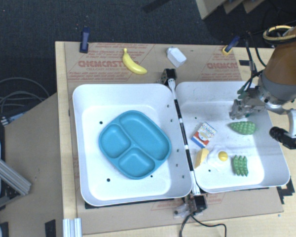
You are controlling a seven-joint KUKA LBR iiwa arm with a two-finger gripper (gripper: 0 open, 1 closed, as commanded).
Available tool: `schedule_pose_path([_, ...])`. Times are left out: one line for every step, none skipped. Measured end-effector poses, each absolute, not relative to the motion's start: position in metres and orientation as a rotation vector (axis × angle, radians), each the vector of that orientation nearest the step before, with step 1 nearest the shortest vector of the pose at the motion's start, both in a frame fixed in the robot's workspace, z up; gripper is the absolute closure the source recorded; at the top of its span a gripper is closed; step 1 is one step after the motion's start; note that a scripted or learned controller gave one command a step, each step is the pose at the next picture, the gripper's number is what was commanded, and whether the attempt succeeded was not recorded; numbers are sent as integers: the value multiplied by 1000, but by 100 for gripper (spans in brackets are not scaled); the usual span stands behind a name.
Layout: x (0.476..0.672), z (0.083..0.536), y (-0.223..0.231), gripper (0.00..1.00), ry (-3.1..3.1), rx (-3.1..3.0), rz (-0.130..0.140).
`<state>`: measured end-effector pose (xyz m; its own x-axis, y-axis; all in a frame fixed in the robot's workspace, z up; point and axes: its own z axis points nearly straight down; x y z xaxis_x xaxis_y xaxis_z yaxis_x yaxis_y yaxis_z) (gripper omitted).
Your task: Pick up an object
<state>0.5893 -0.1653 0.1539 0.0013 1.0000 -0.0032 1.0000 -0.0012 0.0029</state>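
Note:
The right bin [214,95] holds a round green bumpy object [242,128], a green ridged block [240,165], a small yellow ball [222,156], a yellow wedge [201,157] and a small red, white and blue packet [203,134]. My gripper [240,110] hangs over the back right part of this bin, just above and slightly left of the round green object. I see nothing held between its fingers. The arm's orange band [285,63] rises at the right edge.
In the left bin [89,100] lies a blue divided plate [133,143]. Behind the bins on the bench sit a yellow banana [132,63], a white block [176,57] and a blue clip [84,39]. Cables run at the right.

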Motion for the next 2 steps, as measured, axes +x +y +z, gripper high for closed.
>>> schedule_pose_path([589,153,-164,0,2220,2220,1])
schedule_pose_path([615,132,-220,0,2219,2220,0])
